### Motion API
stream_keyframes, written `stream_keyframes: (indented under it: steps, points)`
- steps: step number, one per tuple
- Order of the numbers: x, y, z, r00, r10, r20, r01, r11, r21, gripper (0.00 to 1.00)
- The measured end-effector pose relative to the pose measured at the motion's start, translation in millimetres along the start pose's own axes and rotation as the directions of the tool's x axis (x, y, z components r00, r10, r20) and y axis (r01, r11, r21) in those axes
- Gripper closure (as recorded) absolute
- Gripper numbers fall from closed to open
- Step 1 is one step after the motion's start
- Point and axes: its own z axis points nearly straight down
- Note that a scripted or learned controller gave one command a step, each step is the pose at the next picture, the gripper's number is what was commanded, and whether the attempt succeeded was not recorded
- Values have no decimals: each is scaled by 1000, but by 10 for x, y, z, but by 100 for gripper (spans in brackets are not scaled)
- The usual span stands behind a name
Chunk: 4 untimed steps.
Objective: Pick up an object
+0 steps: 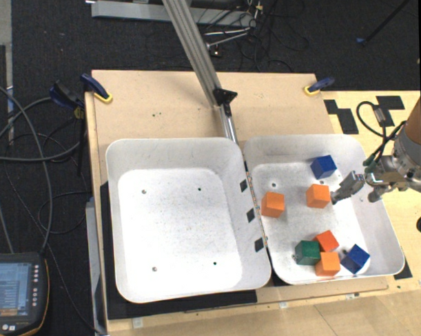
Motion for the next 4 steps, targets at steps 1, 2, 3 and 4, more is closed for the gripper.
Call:
stream_keyframes:
  steps: [1, 2, 3, 4]
  points:
    - [-1, 8, -23, 1000, 1, 1, -1, 1000, -5, 0]
    - [46, 87, 564, 1000, 2, 0, -2, 1000, 1, 0]
    - [36, 133, 1191, 1000, 2, -1, -2, 1000, 2, 0]
    - [39, 136, 1639, 1000, 2, 2, -2, 1000, -4, 0]
